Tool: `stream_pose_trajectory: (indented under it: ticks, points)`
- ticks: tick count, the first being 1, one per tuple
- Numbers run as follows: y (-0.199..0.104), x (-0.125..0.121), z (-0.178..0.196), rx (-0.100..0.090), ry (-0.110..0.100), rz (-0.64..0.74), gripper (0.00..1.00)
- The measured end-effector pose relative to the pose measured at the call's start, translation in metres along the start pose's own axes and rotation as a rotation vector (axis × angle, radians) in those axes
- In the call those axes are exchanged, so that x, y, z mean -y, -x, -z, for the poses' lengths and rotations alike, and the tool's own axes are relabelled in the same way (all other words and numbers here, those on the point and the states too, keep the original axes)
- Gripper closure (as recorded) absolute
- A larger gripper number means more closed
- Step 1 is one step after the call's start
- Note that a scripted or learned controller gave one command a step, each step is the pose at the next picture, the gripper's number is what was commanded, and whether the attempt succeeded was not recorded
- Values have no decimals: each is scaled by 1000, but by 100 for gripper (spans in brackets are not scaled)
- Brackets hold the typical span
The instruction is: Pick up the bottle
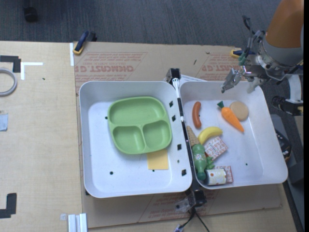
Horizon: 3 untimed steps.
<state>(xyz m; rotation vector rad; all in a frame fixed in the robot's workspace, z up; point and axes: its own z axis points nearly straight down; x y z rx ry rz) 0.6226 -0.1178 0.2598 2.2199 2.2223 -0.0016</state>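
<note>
The gripper point(240, 79) hangs open, holding nothing. The green bottle point(199, 157) lies far below it, its bottom end hidden behind a small box point(218, 175).

Tool point(240, 79) open above right bin's point(270, 144) far edge, green bottle point(199, 157) w/ toy food.
</note>
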Motion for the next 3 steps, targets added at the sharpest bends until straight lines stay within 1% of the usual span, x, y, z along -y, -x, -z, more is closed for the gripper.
stream_pose_trajectory:
  ticks: [1,2,3]
  points:
    - [0,0,10,1,0,2,100]
    - [-52,68,-36,-1,-1,68,100]
    - [-166,125,42,0,1,-20,100]
